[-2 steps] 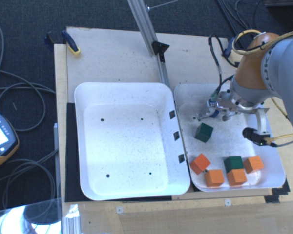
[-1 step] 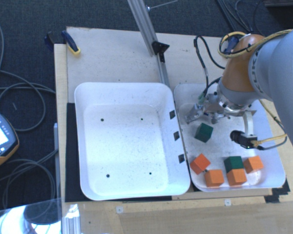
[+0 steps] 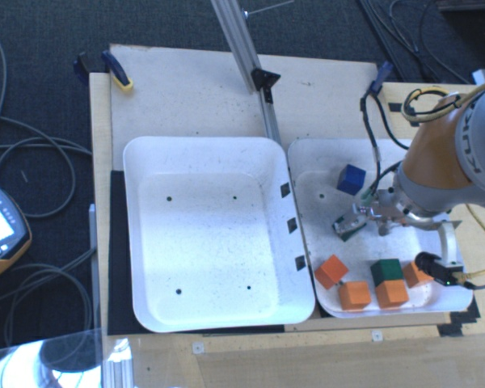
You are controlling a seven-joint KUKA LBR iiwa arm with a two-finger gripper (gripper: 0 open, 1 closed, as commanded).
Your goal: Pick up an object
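My gripper (image 3: pixel 347 226) hangs low over the middle of the right bin (image 3: pixel 314 186), at the end of the grey and orange arm (image 3: pixel 438 166) that reaches in from the right. I see nothing held in it. A blue cube (image 3: pixel 352 178) lies just behind the gripper, a little apart from it. Toward the bin's front edge sit an orange block (image 3: pixel 331 271), two more orange blocks (image 3: pixel 355 295) (image 3: pixel 392 295) and a green block (image 3: pixel 386 271). Another orange piece (image 3: pixel 416 275) is partly hidden by the arm's black fitting.
The left bin (image 3: pixel 131 153) stands beside the right one, their rims touching. A slanted metal post (image 3: pixel 236 35) rises from the bench behind the bins. Blue clamps (image 3: pixel 117 69) (image 3: pixel 380 75) grip the bench's back corners. Cables (image 3: pixel 376 136) trail along the arm.
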